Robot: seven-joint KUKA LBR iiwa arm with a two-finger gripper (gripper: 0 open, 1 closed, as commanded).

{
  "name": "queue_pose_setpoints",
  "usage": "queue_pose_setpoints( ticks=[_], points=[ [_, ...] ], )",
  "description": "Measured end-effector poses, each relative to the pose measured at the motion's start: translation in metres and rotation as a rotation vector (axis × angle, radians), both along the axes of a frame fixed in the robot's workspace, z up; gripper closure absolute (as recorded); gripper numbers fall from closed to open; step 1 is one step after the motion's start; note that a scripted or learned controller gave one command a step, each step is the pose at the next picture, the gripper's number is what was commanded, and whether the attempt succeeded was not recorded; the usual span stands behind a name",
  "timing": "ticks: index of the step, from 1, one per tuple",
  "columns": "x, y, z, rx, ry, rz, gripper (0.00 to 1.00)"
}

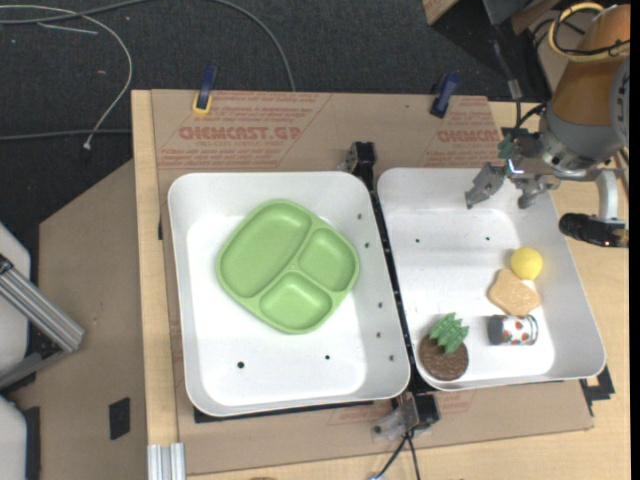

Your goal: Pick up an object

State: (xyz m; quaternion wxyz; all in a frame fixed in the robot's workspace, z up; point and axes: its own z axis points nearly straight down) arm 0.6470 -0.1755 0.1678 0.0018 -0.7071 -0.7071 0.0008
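Over the far edge of the right bin (pixel 430 268), near its far right corner, hangs the gripper (pixel 505 190), its two fingers spread wide with nothing between them. Every loose object in that bin lies toward the near right corner, so the coming move likely turns on one relation: the candidates sit well apart from the gripper, toward the bin's near edge and slightly toward its right edge.

Largest of all is the green divided plate (pixel 288 265), lying flat and alone in the middle of the left bin (pixel 200 368); it is across the divider from the gripper and looks too broad and flat for an easy pinch.

In the right bin, the small potted plant (pixel 446 348) stands upright at the near edge, green leaves above a brown round pot, farthest from the gripper. The tan bread-shaped piece (pixel 514 293) lies flat by the right edge, its long axis running slantwise from far to near. Just beside it toward the near edge is the white spotted can (pixel 515 330), lying on its side with its long axis across the bin. The yellow ball (pixel 526 262), smallest and round, touches the tan piece's far end and is the nearest to the gripper, so probably the simplest target.
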Motion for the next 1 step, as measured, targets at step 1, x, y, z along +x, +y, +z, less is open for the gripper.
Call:
queue_pose_setpoints(
  ticks=[1],
  points=[
    [0.0077, 0.0069, -0.0522, 0.001, 0.003, 0.002, 0.00]
  ],
)
